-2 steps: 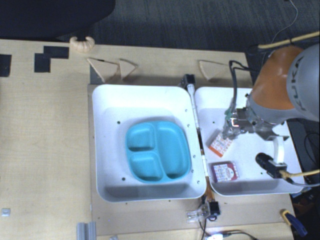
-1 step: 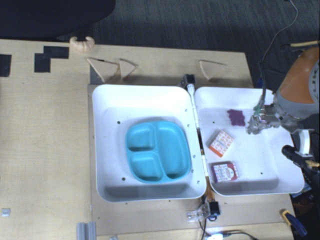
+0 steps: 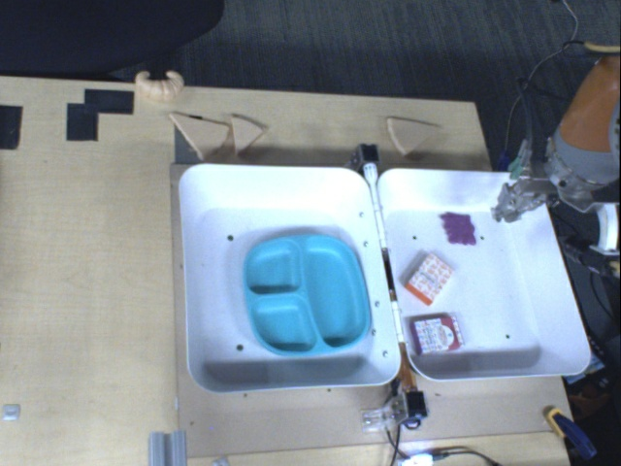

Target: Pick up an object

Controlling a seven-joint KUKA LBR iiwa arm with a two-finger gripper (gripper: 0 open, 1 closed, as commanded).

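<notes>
While the gripper [image 3: 508, 205] hovers over the right bin [image 3: 568, 304], finger state indiscernible, the approach step is under way; candidates are a purple object [image 3: 458, 227], patterned packet [image 3: 429, 278] and dark packet [image 3: 436, 334]. Next comes descent.

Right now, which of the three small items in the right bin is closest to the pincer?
The purple item, at the far side of the right bin. The orange-and-white packet and dark red packet lie farther from the pincer.

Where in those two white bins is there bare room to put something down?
Left bin: a bare ring around the blue tray. Right bin: its right half, beside the orange packet and dark packet. Crowded near the purple scrap and claw.
</notes>
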